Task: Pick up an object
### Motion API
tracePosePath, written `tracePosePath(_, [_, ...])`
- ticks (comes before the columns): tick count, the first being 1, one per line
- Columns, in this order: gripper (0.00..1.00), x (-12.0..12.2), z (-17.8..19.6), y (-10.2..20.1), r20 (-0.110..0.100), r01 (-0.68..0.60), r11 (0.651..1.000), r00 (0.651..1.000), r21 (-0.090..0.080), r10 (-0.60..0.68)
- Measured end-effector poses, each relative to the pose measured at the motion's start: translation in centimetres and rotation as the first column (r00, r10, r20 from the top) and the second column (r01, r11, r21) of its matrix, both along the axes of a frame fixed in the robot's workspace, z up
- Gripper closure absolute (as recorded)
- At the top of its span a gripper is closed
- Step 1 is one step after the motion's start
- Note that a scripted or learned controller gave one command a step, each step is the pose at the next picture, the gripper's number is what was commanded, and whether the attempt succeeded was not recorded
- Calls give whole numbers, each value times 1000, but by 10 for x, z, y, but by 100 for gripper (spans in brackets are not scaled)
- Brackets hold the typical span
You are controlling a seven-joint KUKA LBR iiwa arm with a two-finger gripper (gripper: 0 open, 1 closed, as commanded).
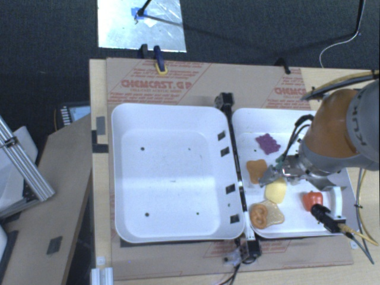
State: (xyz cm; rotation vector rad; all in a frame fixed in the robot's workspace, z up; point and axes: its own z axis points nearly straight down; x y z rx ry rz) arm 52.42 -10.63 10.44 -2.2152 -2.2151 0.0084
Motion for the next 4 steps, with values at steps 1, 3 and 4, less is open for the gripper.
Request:
tracePosePath(1, [0, 3, 5, -1, 11, -1, 1000, 1000, -2, 1])
tracePosePath(3, [100, -35, -8, 4, 16, -1, 1000, 1000, -2, 1])
tracePosePath(4, [100, -35, 85, 82, 20, -12, 1000, 1000, 0, 12])
